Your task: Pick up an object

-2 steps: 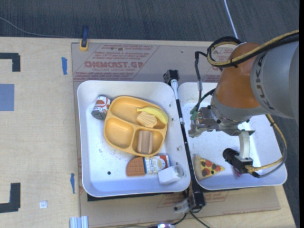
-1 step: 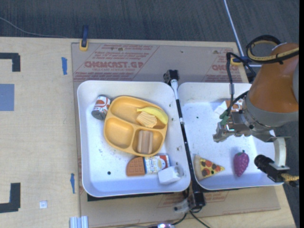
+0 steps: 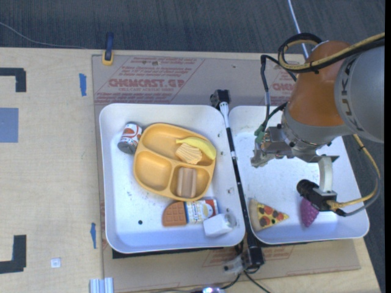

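Observation:
My gripper hangs over the upper left part of the right bin, below the arm's orange band, with nothing visibly in it. A pizza slice toy lies near the front left of that bin, well below the gripper. A purple toy lies to the right of the slice, partly under a black fitting on the arm's cable. In the left bin a yellow divided plate holds a banana, a ridged chip and a tan block.
A small can lies left of the plate. A waffle, a small carton and a white cube sit along the left bin's front. A black bar runs between the bins. The arm's body covers the right bin's upper right.

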{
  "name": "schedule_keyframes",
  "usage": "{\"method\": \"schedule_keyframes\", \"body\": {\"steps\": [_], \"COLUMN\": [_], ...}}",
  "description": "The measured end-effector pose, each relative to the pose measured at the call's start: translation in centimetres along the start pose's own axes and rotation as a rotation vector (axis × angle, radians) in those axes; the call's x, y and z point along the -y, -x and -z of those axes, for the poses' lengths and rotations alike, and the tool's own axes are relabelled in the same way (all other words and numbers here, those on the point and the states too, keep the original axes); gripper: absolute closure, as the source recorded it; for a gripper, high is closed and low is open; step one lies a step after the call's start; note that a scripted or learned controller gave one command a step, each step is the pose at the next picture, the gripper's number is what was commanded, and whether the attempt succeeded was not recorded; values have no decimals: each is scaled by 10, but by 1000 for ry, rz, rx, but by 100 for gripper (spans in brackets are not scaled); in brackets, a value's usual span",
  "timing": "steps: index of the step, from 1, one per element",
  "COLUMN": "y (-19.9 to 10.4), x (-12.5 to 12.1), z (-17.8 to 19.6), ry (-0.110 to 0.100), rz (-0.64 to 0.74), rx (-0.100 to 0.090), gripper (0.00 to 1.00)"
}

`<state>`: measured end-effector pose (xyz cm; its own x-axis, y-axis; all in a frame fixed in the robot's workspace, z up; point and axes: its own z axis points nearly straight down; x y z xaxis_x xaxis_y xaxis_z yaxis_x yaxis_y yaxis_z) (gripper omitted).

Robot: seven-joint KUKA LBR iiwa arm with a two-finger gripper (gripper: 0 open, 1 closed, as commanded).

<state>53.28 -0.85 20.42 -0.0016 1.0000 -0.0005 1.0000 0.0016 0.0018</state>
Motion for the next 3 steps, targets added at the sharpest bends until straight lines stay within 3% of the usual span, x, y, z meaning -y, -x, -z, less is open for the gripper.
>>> {"method": "schedule_keyframes", "body": {"steps": [1,3], "y": [-35,-35], "x": [53,51], "z": [21,41], "ry": [-4,1], "rz": [0,2], "rx": [-2,-1], "gripper": [100,100]}}
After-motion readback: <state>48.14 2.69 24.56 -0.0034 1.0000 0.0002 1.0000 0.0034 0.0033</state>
